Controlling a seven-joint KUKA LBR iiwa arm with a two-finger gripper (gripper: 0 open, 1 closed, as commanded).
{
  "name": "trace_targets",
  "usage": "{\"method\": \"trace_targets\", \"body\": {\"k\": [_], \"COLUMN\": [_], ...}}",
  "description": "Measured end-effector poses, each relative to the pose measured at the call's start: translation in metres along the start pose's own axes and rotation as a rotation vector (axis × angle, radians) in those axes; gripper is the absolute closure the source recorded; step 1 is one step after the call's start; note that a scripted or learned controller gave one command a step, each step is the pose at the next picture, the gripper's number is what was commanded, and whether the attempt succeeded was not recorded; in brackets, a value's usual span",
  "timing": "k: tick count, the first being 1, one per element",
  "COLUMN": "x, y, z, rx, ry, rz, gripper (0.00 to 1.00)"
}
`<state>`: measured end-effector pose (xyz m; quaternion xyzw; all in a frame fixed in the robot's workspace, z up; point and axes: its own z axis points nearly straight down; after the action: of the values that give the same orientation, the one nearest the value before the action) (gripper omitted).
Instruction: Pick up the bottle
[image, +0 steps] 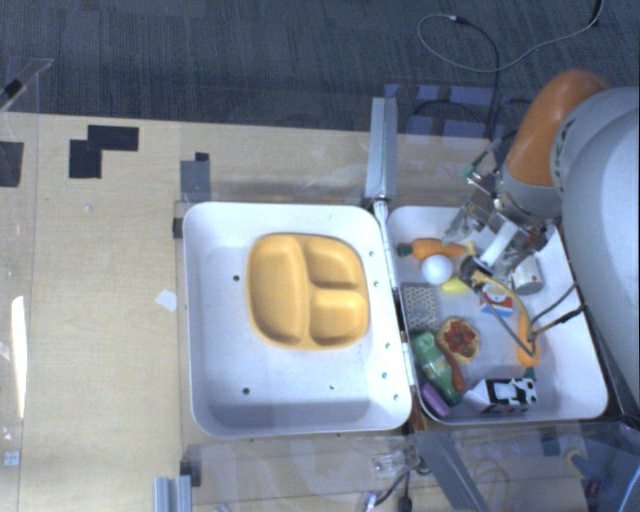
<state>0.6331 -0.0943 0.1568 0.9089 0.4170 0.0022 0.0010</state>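
One bottle, white with a colourful label, lies in the right bin, just right of the white ball and a little nearer the camera. My tool hangs right of that ball too, close over the bottle; whether it is open or closed I cannot tell. A yellow divided tray sits well left of the ball, in the left bin.

Your colours:
tray: yellow
bins: white
ball: white
arm band: orange
toy: black-white patches
bench: pale wood
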Motion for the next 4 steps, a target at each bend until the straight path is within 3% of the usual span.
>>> {"method": "trace_targets", "body": {"k": [1, 2, 3, 4], "x": [-0.025, -0.016, -0.081, -0.086], "y": [0.026, -0.026, -0.011, 0.032], "z": [0.062, 0.017, 0.068, 0.070], "rx": [-0.008, 0.002, -0.002, 0.003], "ry": [0.007, 0.000, 0.002, 0.003], "rz": [0.137, 0.519, 0.614, 0.649], "gripper": [0.00, 0.00, 0.00, 0.00]}}
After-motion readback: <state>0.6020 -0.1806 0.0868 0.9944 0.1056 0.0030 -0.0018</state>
